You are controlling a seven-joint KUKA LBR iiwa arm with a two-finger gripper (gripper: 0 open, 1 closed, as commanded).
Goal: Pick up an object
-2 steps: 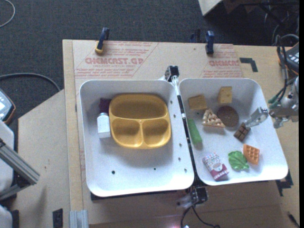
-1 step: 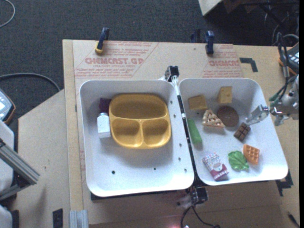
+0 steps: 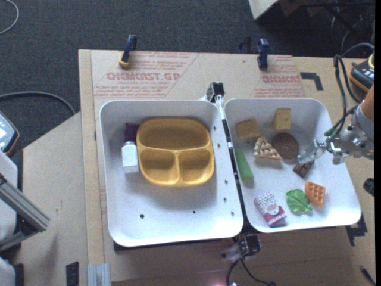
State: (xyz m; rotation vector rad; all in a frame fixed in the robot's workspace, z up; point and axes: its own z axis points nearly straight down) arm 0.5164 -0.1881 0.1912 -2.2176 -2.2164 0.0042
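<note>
Nearest the front edge of the right bin [image 3: 348, 210] lie a red-and-white carton [image 3: 269, 209], a green leaf [image 3: 297, 201] and a small waffle [image 3: 315, 193], with a green stick [image 3: 243, 164] along the left wall. Toward the back edge sit two tan blocks [image 3: 247, 128], a pizza slice [image 3: 266, 150] and a brown disc [image 3: 286, 145]. By the right wall the gripper [image 3: 311, 157] hangs over a dark brown piece [image 3: 302, 169] (whether the fingers grip it I cannot tell), while the left bin [image 3: 113, 219] carries a yellow divided plate [image 3: 175, 151] and a white bottle [image 3: 130, 158].
</note>
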